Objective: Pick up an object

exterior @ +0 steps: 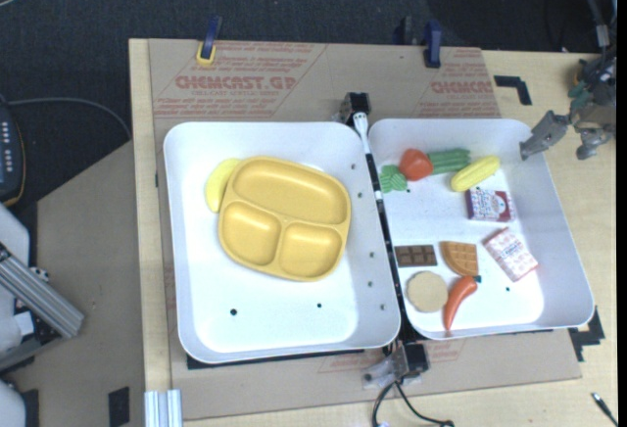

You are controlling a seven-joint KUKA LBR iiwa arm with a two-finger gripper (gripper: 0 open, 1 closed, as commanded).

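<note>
The right bin (558, 219) holds several toy foods. Along its back lie a red tomato (415, 164), a green pickle (450, 160), a green leafy piece (392, 180) and a yellow corn cob (474, 172). Further forward are two red-and-white packets (488, 205) (510, 253), a chocolate bar (413, 256), a brown waffle (458, 258), a round cookie (425, 291) and an orange-red pepper (458, 301). My gripper (566, 139) hovers over the bin's back right corner, open, its fingers (542, 135) apart with nothing between them.
The left bin (196, 298) carries a yellow three-part tray (284, 216) with a yellow piece (217, 183) poking out at its left. A black divider (377, 210) runs between the bins. Clamps (207, 43) (432, 41) stand on the board's far edge.
</note>
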